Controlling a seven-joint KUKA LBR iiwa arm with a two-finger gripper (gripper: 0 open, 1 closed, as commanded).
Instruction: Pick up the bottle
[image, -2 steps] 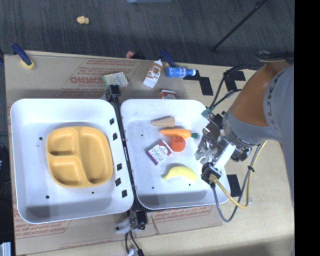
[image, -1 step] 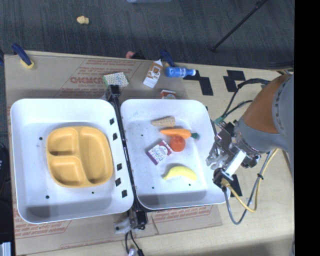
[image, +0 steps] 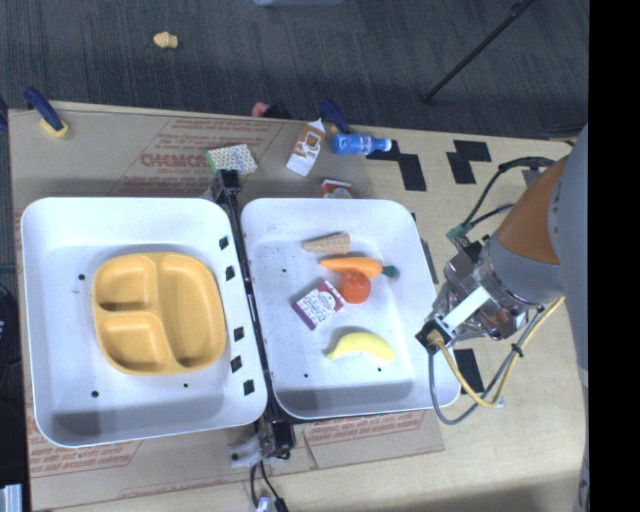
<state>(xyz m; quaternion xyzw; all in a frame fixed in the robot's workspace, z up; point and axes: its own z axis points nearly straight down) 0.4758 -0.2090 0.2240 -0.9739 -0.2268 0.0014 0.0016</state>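
The bottle (image: 357, 145) lies on its side on the counter (image: 520, 160), just beyond the right bin (image: 425, 290), outside it. It looks small, light, smooth plastic, likely to roll; take it across the body. The gripper (image: 437, 335) sits beside that bin's right rim; its state I cannot tell.

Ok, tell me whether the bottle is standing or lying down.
Lying down. The blue bottle rests on its side on the bench, outside the bins, beyond the right bin.

Grey arm (image: 575, 215), orange band (image: 530, 225), looping yellow and black cables (image: 500, 385).
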